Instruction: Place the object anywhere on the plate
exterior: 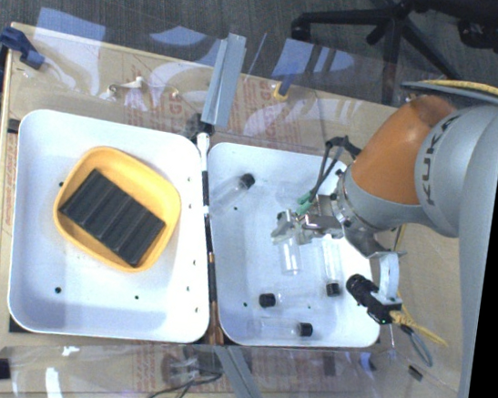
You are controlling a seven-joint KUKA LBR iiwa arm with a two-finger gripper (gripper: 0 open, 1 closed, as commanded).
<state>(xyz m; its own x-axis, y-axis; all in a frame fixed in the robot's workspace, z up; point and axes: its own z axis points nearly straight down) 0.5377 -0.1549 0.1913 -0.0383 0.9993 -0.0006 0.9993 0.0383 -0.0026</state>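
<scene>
A black ribbed rectangular object (112,215) lies flat on the yellow plate (165,193), which sits in the left bin (25,291). The object covers most of the plate's middle and is turned at a slant. My gripper (309,264) hangs over the middle of the right bin (240,330), well to the right of the plate. Its two pale fingers (290,256) point down at the bin floor, standing apart with nothing between them. The gripper is open.
Several small black pieces lie in the right bin, among them one (246,181) at the upper left and two (266,300) (304,328) near the front. A grey metal bar (222,79) stands behind the bins. The arm's orange band (402,155) overhangs the right bin's far corner.
</scene>
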